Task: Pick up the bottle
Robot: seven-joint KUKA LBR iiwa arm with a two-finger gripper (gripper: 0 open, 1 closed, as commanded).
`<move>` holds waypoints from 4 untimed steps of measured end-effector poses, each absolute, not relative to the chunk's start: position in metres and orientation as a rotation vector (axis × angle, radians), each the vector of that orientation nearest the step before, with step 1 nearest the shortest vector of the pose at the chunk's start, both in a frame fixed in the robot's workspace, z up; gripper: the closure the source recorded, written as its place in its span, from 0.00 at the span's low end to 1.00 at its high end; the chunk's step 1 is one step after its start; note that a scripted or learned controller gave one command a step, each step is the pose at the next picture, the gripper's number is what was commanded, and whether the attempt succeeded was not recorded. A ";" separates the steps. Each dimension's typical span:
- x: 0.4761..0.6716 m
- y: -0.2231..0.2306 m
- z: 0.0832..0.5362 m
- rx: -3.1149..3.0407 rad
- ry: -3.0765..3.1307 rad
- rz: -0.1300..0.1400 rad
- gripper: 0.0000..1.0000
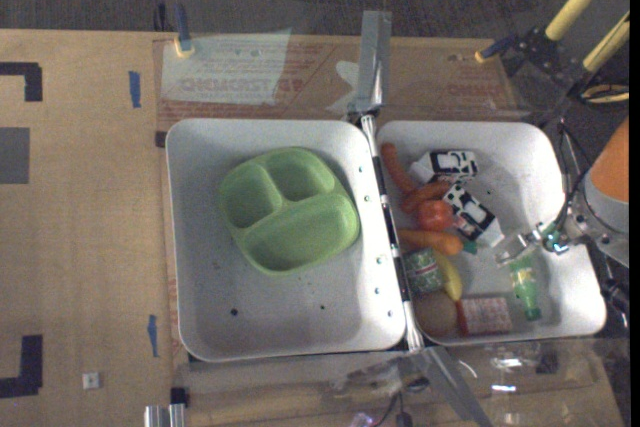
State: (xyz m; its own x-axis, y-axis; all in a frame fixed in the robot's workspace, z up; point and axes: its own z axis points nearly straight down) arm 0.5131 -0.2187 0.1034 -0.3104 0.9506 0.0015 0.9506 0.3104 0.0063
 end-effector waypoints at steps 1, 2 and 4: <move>0.525 -0.205 0.102 1.436 2.790 0.001 0.00; 0.526 -0.205 0.112 1.433 2.784 0.004 1.00; 0.500 -0.187 0.235 1.655 2.667 0.001 0.00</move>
